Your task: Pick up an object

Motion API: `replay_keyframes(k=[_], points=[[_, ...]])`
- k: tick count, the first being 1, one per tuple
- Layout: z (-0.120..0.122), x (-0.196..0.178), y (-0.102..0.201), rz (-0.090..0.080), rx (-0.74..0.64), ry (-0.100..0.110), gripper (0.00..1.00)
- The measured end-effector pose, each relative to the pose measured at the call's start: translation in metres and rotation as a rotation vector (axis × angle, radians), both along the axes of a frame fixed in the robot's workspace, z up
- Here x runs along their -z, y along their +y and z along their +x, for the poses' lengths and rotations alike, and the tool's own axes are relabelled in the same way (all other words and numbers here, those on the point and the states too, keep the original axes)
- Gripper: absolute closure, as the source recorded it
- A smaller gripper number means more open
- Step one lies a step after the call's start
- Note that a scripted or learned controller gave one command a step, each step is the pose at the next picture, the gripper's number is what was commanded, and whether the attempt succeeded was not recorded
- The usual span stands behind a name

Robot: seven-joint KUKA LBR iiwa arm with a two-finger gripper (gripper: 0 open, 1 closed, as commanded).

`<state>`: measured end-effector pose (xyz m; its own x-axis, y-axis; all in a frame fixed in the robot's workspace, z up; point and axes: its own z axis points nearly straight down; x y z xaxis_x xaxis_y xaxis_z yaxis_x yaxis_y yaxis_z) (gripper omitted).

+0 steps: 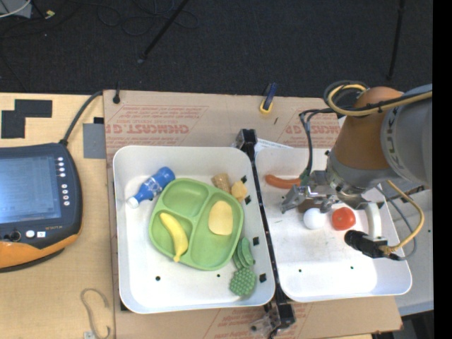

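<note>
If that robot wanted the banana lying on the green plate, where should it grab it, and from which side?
Probably across the middle of the banana, coming straight down from above. It lies flat in a compartment of the green plate, curved and narrow, so the hand could likely close across its width. The compartment's raised rim sits close along its outer side, so a sideways approach looks awkward.

The arm [385, 136] reaches in from the right, end effector [308, 198] lowered.

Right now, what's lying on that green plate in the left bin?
On the green plate lie a banana in one compartment and a pale yellow slice in another. The plate covers the bin floor beneath it, so anything under it is hidden.
</note>
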<state>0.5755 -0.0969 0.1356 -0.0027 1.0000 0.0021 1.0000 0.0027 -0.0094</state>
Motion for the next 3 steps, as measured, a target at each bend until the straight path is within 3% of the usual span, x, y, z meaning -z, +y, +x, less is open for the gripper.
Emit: replay_keyframes(k=[1, 2, 3], points=[[-0.001, 0.051, 0.003, -0.001, 0.001, -0.003, 0.0], [-0.001, 0.039, 0.0, 0.0, 0.007, -0.003, 1.0], [-0.008, -0.019, 0.004, -0.002, 0.004, -0.01, 1.0]])
